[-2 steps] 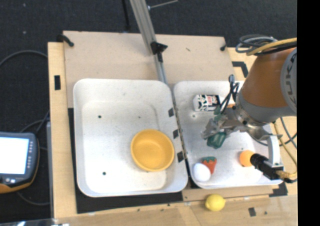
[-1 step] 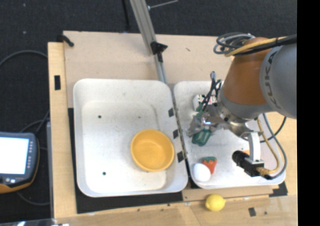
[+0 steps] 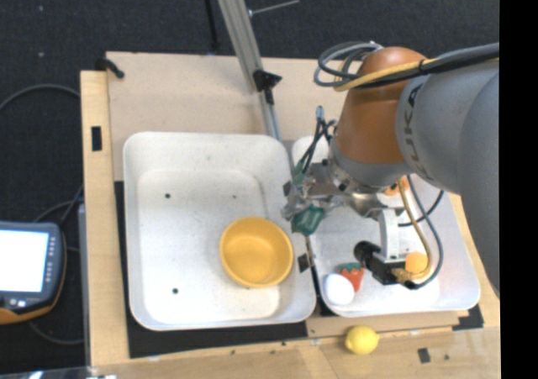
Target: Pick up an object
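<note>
Nearest me, a small yellow lemon-shaped object [image 3: 361, 339] lay on the bare bench, outside both bins. Just beyond it, in the near corner of the shallow white right bin [image 3: 467, 288], a white egg-shaped object [image 3: 339, 291] touched a small red piece with a green top [image 3: 354, 275]. A small orange rounded object [image 3: 415, 264] lay farther right. A round yellow plastic bowl [image 3: 256, 251] sat upright in the shallow white left bin [image 3: 168, 192]. Farther back, the gripper [image 3: 305, 218] hung over the rims between the bins, beside the bowl. I couldn't tell whether it was released or clenched. Nothing looked clearly grasped, so I judged the pick not yet made, with both grasp and lift left to do.
</note>
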`<state>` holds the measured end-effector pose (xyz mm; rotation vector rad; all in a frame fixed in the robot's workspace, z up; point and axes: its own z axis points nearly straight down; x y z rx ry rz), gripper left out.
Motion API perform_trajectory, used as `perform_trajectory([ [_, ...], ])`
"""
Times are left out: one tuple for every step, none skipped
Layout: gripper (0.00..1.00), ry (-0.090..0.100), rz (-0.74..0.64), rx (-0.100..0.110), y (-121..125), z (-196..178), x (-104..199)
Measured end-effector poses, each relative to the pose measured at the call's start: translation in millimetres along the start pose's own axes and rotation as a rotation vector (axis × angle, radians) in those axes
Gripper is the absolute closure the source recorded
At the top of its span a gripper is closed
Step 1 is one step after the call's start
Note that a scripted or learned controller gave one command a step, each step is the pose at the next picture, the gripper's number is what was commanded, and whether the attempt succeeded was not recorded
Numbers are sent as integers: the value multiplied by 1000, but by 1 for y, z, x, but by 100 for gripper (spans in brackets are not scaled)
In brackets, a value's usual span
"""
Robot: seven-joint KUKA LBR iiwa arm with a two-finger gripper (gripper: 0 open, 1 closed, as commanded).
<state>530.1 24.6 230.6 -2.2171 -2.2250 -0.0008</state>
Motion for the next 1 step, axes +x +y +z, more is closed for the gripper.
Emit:
perform_trajectory([
  [100, 1, -5, -1, 21, 0, 57],
])
